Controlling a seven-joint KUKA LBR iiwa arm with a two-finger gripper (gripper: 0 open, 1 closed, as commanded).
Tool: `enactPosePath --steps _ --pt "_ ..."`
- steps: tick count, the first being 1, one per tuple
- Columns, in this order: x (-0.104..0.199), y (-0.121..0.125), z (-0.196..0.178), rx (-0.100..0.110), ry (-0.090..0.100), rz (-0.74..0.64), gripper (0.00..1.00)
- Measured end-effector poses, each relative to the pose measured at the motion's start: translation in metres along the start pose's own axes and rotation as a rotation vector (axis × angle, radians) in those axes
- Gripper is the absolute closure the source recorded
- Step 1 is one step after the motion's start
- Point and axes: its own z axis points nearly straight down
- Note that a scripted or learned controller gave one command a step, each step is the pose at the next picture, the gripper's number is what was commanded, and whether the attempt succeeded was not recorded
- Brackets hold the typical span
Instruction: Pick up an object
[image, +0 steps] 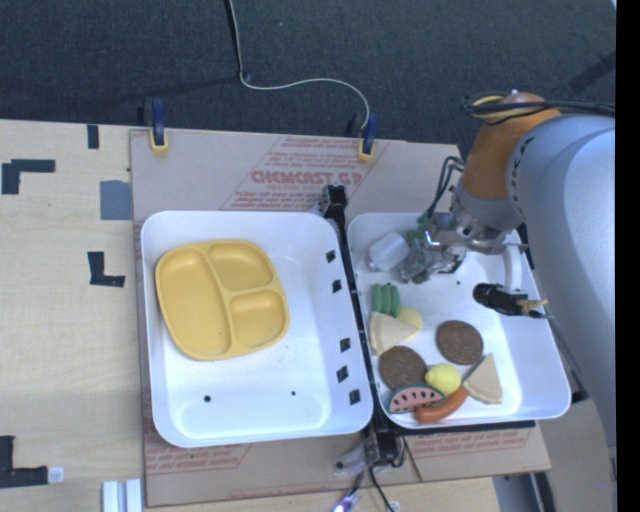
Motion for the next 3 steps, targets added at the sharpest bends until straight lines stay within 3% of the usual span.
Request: enactPosePath --steps 1,2,3 --pt "0.026 -0.001 0.001 -0.013 -0.038 0.011 0.00" --pt "0.033 -0.001 0.002 -0.014 -0.037 0.014 0.00" --pt "-0.007 0.000 0.002 -0.005 0.000 0.004 0.00"
